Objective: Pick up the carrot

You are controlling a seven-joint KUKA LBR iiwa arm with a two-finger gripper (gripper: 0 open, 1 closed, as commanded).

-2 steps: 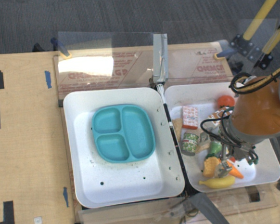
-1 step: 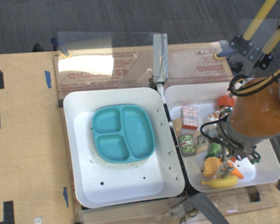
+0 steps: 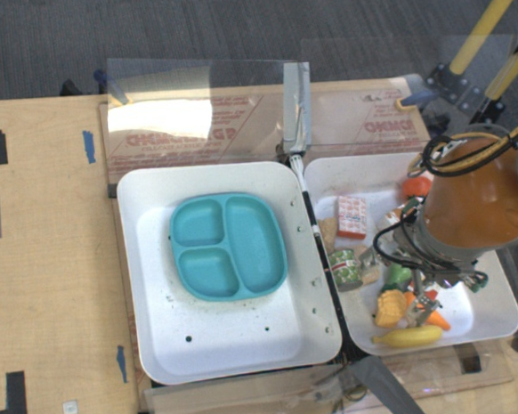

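Carrot (image 3: 437, 320) lies in the right bin (image 3: 500, 317), beside the banana (image 3: 410, 337) and corn (image 3: 390, 306), so we judge it not yet lifted. Our gripper (image 3: 422, 294) hangs just above; its grip we cannot tell. The red carton (image 3: 352, 216) has unreadable print.

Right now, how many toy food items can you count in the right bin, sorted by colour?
Yellow: 2, curved yellow plastic banana, yellow corn cob
Orange: 1, small orange plastic carrot
Red-and-white: 1, small printed box
Green: 2, leafy packet, green piece
Total: 6 visible; the arm hides others.
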